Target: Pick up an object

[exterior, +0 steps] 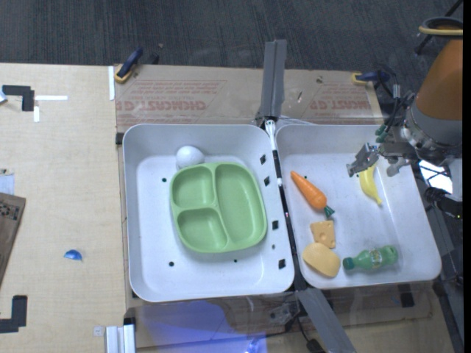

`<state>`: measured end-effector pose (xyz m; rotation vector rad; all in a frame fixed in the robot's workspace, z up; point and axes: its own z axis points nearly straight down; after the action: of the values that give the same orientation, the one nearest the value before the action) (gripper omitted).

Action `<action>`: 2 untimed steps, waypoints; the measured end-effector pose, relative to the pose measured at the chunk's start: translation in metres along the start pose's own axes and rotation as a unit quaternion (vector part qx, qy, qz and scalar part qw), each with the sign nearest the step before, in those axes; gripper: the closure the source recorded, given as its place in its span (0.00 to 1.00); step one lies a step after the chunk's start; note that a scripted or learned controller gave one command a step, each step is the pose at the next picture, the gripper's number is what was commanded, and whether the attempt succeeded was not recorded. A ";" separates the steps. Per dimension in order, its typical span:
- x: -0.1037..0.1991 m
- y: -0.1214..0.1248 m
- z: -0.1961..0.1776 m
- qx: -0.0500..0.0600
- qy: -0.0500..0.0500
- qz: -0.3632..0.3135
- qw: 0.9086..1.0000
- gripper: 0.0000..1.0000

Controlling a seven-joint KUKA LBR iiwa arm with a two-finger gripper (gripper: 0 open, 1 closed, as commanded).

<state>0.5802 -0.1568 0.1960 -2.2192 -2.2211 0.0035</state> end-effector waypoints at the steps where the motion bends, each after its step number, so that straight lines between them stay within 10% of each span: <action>1: -0.018 0.030 0.091 -0.012 -0.003 -0.113 0.994 0.00; 2: -0.019 0.031 0.083 -0.013 -0.004 -0.112 0.994 1.00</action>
<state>0.6106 -0.1762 0.1133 -1.9722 -2.4736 -0.0167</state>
